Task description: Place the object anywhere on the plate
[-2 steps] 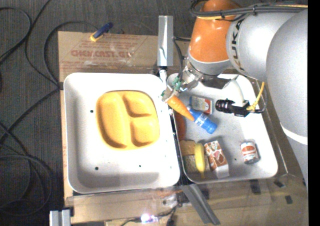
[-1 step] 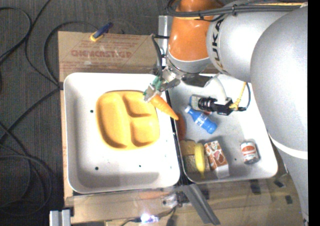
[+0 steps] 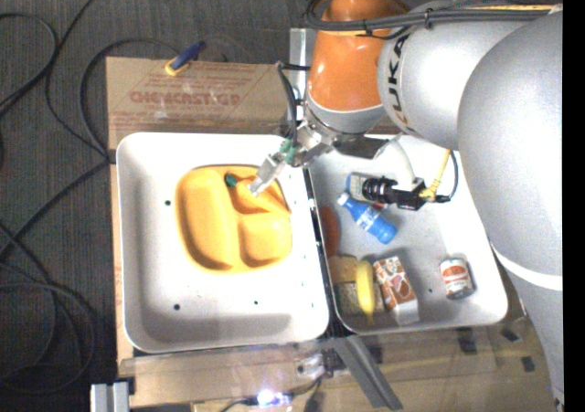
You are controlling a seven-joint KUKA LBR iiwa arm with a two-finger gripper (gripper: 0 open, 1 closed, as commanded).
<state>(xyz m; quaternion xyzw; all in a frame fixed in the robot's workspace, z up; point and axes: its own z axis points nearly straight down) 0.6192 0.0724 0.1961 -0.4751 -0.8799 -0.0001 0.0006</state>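
A dark carpet crossed by cables is lying beneath the bench, with a cardboard sheet [image 3: 183, 95] under the left bin [image 3: 137, 310]. The yellow plate [image 3: 215, 227] is sitting in that bin. I am reaching over its upper right corner; my pincer [image 3: 260, 180] is pinching a small green object [image 3: 233, 181] right above the plate's upper compartment. In the right bin [image 3: 484, 301] a blue bottle [image 3: 368, 218], a carton [image 3: 395, 284], a can [image 3: 455, 277] and a yellow sponge [image 3: 356, 287] are resting.

Two bins [image 3: 137, 310], one plate [image 3: 206, 218]
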